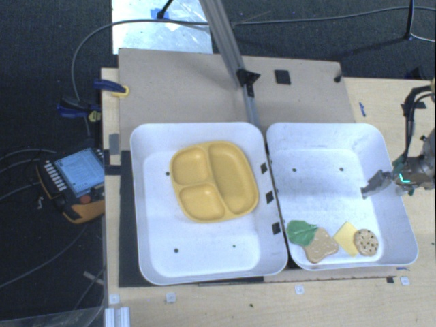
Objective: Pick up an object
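Light wood surface [381, 107], mostly covered by a brown cardboard sheet [184, 80] at far-left. Resting on it, side by side & touching along the middle: left white bin [157, 251] and right white bin [320, 142]. Dark mat strip [126, 216] showing under the left bin's left & near edges. Small black square [283, 77] on the cardboard at far side, right of centre. Blue-and-yellow clamp [109, 87] gripping the surface's far-left edge. Small grey block [114, 141] just left of the left bin. Tiny blue mark [362, 107] on bare wood, far right.
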Robot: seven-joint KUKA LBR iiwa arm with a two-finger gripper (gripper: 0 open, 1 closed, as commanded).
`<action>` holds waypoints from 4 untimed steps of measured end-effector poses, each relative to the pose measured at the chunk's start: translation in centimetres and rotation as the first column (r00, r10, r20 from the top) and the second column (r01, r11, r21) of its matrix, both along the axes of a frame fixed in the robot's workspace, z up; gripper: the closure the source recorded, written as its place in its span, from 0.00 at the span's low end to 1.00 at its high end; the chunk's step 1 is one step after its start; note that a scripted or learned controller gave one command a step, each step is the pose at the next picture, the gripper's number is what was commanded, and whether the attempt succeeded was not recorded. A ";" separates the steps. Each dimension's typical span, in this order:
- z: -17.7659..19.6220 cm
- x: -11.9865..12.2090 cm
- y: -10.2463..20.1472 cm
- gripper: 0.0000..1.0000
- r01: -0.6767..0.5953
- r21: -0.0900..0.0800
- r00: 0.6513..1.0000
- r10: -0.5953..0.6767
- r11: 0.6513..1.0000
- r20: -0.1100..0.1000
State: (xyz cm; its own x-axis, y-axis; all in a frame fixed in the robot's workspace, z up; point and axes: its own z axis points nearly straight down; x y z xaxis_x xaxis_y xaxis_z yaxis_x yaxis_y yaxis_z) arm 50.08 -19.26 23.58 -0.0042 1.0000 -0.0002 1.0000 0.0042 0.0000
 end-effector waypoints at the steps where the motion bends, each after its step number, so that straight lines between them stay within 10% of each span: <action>1: 0.1 0.0 0.0 0.00 0.000 0.000 1.000 0.000 1.000 0.002; 4: -14.9 0.8 0.4 0.00 0.003 0.000 1.000 -0.003 1.000 0.004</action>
